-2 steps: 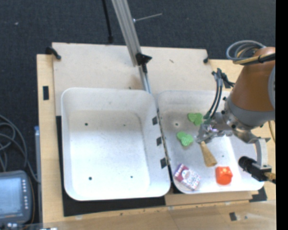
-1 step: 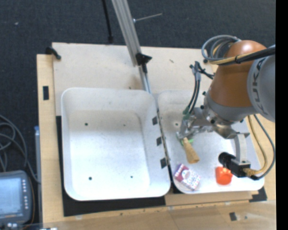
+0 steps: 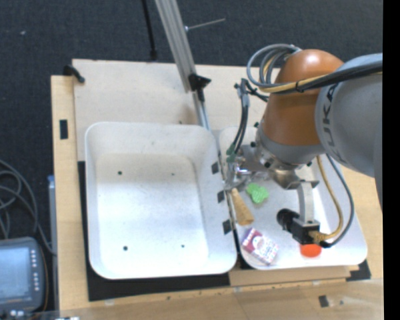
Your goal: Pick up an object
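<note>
Two white bins stand side by side on a pale wooden counter (image 3: 133,92). All candidate objects lie in the right bin (image 3: 347,242), towards its left wall: a tan wooden piece (image 3: 242,209), a green piece (image 3: 257,193) just to its right, a red-and-white patterned packet (image 3: 260,245) nearer the front rim, and a small orange thing (image 3: 310,250) further right. The gripper (image 3: 238,177) hangs just above the tan piece's upper end; how far it is parted, and whether it grips anything, cannot be told. A sound grasp would probably need a descent clear of the bin wall, centred on one piece alone, since tan and green lie close together. The left bin (image 3: 147,192) shows a bare, speckled floor. Dark carpet (image 3: 27,32) surrounds the counter, with loose cables (image 3: 3,185) and a screen (image 3: 13,272) at left and an aluminium post (image 3: 177,32) at the rear.
</note>
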You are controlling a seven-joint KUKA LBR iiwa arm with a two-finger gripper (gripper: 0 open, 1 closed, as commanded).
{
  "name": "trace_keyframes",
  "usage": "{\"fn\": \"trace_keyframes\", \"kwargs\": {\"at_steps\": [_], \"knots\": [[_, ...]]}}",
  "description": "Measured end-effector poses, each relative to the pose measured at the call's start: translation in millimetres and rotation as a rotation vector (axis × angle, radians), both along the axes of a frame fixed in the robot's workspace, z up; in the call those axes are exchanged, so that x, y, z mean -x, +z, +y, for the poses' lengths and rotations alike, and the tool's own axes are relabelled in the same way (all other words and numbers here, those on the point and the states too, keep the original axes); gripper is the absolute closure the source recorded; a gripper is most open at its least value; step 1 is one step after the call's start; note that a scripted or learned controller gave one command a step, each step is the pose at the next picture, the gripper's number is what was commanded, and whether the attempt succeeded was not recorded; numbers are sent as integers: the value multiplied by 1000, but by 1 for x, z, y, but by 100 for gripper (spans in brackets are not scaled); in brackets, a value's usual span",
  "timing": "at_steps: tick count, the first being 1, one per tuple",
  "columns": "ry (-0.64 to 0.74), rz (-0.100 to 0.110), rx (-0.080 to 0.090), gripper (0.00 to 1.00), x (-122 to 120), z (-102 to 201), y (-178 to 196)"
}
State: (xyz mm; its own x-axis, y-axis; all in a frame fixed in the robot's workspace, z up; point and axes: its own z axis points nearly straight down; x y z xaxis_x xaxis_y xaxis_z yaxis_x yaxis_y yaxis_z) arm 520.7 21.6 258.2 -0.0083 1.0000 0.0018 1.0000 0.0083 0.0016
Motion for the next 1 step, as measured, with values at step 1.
{"fn": "trace_keyframes", "kwargs": {"at_steps": [1], "knots": [[-3,1,2,100,-13,45,-8]]}}
